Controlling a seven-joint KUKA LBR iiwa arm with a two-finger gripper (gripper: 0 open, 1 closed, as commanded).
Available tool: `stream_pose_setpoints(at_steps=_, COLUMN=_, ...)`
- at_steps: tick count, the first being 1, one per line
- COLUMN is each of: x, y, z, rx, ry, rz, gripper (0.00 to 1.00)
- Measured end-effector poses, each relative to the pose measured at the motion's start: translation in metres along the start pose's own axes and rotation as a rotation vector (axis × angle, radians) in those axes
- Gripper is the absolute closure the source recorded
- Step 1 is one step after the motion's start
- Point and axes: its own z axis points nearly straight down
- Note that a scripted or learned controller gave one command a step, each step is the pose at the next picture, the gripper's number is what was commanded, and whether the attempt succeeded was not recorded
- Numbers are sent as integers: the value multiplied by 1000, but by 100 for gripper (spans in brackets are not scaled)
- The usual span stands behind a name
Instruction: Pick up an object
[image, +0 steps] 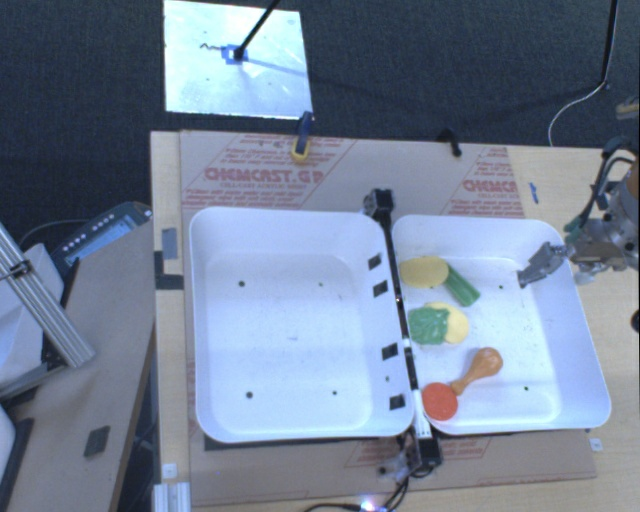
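- Nearest the camera, by the front edge of the counter, an orange-handled toy with a red round head (455, 388) lies in the right bin (585, 345), head at the bin's front-left corner and handle angled back and to the right.
- It looks like light, stiff, smooth plastic; the narrow handle seems the best place to pinch, across its width, since the head is wide and hugs the wall.
- Further back along the divider sit a green-and-yellow piece (437, 324) and a yellow piece touching a green stick (441, 276); both probably light and rigid, but crowded.
- Over the bin's back-right corner the end effector (540, 263) hangs with nothing in it; how far open it is, I cannot tell.
- Left bin (215, 300) holds no toys.
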Motion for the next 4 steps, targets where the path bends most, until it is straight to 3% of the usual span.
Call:
stream_pose_setpoints(at_steps=1, x=55, y=7, z=124, rx=9, ry=5, rz=-6, gripper=0)
stream_pose_setpoints(at_steps=2, x=57, y=3, z=190, rx=5, ry=2, rz=1, gripper=0)
stream_pose_setpoints(at_steps=3, x=21, y=-56, z=188, rx=6, ry=1, rz=7, gripper=0)
stream_pose_setpoints(at_steps=4, x=24, y=-52, z=176, rx=-2, ry=0, rz=1, gripper=100)
